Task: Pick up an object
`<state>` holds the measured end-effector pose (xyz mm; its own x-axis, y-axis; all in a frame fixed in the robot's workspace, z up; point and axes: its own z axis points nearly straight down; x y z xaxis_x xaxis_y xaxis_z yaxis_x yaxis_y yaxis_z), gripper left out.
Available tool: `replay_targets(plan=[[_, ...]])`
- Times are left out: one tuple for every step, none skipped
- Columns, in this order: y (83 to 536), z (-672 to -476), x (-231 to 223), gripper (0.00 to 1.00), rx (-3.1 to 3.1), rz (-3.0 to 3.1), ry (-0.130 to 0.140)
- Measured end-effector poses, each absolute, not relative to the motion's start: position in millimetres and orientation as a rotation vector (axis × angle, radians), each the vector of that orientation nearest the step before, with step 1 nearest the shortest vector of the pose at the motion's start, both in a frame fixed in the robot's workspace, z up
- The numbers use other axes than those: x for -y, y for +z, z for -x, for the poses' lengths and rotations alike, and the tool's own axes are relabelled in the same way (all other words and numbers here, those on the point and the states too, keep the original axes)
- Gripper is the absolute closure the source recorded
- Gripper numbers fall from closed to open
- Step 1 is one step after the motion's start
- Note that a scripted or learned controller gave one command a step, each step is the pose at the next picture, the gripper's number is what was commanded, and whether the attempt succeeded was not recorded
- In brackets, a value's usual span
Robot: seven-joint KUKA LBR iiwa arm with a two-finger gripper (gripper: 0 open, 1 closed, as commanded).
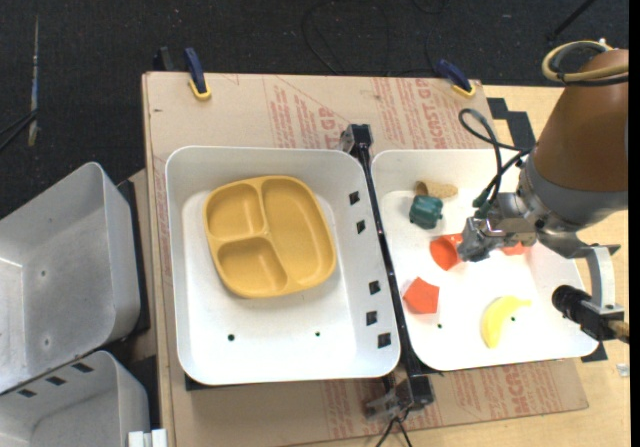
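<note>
On the cardboard-topped counter, my end effector hangs low in the right-hand bin, its grip impossible to judge from here, with an orange block just beside it, probably light and rigid, best pinched across its flat sides.

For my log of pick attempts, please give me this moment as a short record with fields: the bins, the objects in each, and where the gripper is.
left bin: holds a yellow divided plate
right bin: holds a teal block, a tan piece, two red-orange blocks and a yellow banana
gripper: low over the right bin, next to the upper red-orange block
object held: none seen between the fingers
arm: reaches in from the right
</note>
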<state>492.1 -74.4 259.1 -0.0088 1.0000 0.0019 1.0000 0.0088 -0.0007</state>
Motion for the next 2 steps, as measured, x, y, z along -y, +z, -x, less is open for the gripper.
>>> replay_targets(plan=[[257.4, -491.6, 30.5, 1.0, 2.229, 2.211, -0.001], [259.3, -486.7, -19.0, 1.0, 2.23, 2.21, -0.001]])
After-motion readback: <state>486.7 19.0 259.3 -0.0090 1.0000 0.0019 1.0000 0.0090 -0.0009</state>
